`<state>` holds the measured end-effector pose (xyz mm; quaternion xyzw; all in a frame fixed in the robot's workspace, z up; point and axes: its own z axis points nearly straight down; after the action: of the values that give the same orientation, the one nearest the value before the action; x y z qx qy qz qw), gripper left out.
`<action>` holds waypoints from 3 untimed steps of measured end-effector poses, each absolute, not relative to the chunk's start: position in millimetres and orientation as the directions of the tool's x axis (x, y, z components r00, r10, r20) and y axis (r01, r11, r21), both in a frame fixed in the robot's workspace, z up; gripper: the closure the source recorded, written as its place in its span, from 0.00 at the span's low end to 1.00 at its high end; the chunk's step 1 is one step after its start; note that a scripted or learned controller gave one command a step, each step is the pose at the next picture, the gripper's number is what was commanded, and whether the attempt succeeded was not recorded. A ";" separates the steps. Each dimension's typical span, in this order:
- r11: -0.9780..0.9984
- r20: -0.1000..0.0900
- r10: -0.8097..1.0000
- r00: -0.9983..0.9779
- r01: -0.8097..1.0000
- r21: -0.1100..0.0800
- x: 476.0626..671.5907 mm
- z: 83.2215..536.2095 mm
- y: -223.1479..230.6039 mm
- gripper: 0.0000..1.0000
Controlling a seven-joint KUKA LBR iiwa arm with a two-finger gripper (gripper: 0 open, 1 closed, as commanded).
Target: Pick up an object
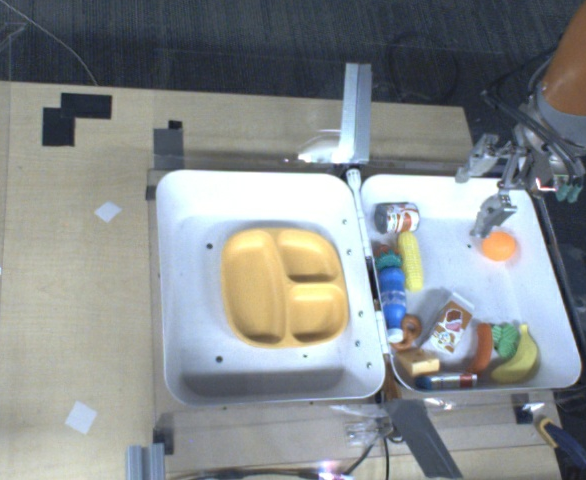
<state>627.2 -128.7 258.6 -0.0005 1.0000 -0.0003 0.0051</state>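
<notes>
Orange ball [499, 246], right of frame, is waiting beneath the gripper [494, 212]; claw width unclear, approach underway, next needing a straight descent.

Arm [583, 68] truncated by the right and top frame edges. End effector [493, 213]: finger state unresolved. Small items [443, 373] heaped at the near edge of the right bin [543, 268] overlap 1 another and are too small to identify. Can [396, 217] label illegible. Cables [373, 448] cut off by the bottom edge.
</notes>
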 end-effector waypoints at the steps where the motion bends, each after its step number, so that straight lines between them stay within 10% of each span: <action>1: 0.995 -0.005 -0.097 -0.995 -0.097 -0.001 640.8 181.6 -198.7 0.00; 2: 0.988 -0.013 0.152 -0.988 0.152 0.001 671.7 216.9 -166.0 0.00; 3: 0.915 -0.010 0.403 -0.915 0.403 0.004 650.0 224.3 -138.0 0.00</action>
<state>650.0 -138.0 224.3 0.2059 0.9786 0.0008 0.0052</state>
